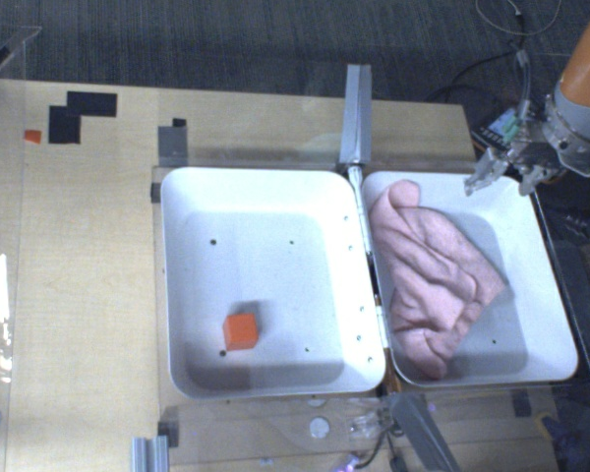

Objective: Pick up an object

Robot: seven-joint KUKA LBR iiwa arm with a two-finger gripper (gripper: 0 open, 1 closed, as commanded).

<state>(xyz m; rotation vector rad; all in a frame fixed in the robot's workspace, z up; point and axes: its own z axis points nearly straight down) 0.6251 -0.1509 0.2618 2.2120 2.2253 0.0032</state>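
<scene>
**Pincer over right bin's far corner, nothing between its fingers**

Desk (79, 293): pale wood, carries two shallow white bins side by side, with a grey rail (356, 116) running back from the seam between them.

Left bin (177, 264): white floor with a few dark dots. One thing in it, noted below.

Right bin (546, 293): mostly covered by the cloth.

Cloth (428, 273): pink, crumpled, lies from the far left corner of the right bin down toward its near edge, hugging the bin's left wall. Bare floor shows to its right.

Arm (585, 96): enters at upper right, grey with orange band at the frame edge.

Pincer (500, 177): hangs above the right bin's far rim, near its right corner. Fingers spread apart, pointing down-left, grasping nothing. Just right of the cloth's far end, apart from it.

Black patches (74, 116): on the desk, far left.

Block (241, 331): small, orange, sits on the left bin's floor near the front left, well apart from the pincer.

Orange tab (32, 137): tiny, on the desk beside the black patches.
</scene>
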